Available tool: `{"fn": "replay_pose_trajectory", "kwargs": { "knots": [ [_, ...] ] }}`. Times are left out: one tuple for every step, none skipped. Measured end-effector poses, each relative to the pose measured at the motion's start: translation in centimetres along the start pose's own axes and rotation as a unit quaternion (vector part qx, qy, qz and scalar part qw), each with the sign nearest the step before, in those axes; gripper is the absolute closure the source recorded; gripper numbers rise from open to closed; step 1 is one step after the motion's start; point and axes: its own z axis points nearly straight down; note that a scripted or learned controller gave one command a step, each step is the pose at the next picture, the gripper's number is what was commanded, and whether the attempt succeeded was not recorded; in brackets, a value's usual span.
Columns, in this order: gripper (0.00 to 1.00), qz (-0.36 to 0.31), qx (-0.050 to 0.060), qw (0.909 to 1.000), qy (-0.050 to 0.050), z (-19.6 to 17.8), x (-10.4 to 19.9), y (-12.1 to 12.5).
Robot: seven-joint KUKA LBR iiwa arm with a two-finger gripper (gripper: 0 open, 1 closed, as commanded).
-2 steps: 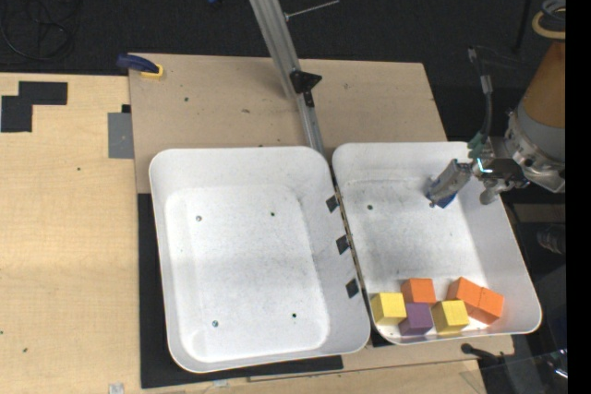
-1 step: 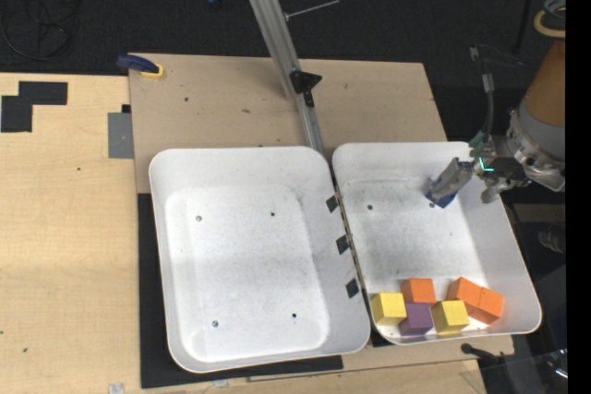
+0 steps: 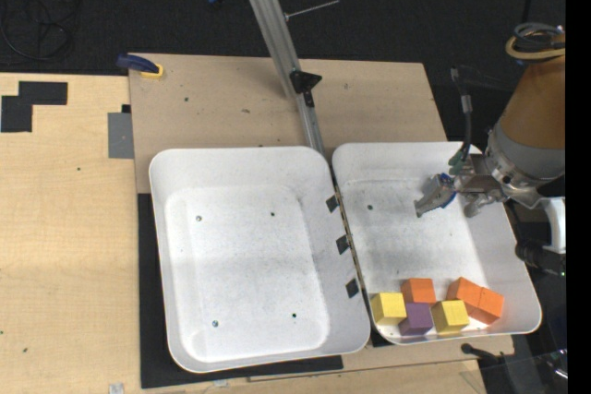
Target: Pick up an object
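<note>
Several small blocks lie clustered at the near end of the right bin (image 3: pixel 388 198): a yellow block (image 3: pixel 389 305), an orange block (image 3: pixel 418 290), a purple block (image 3: pixel 418 318), a second yellow block (image 3: pixel 452 316) and a larger orange block (image 3: pixel 479 299). My gripper (image 3: pixel 452 201) hangs over the far right part of that bin, well behind the blocks. Its two grey fingers are spread apart, open, with nothing between them. The arm's orange band (image 3: pixel 540 101) rises at the right edge.
The left bin (image 3: pixel 240 254) sits beside the right one, joined by black clips (image 3: pixel 340 243). A slanted aluminium rail (image 3: pixel 272 23) runs from the back down to the bins' junction. A blue clamp (image 3: pixel 138 65) lies at the bench's back left corner.
</note>
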Motion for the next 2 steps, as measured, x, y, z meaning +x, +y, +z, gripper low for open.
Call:
{"fn": "replay_pose_trajectory", "kwargs": {
  "knots": [
    [0.00, 0.000, 0.000, 1.0000, 0.000, 4.6, 0.7, -0.4],
    [0.00, 0.000, 0.001, 1.0000, 0.000, 10.1, 1.5, -1.3]
  ]
}}
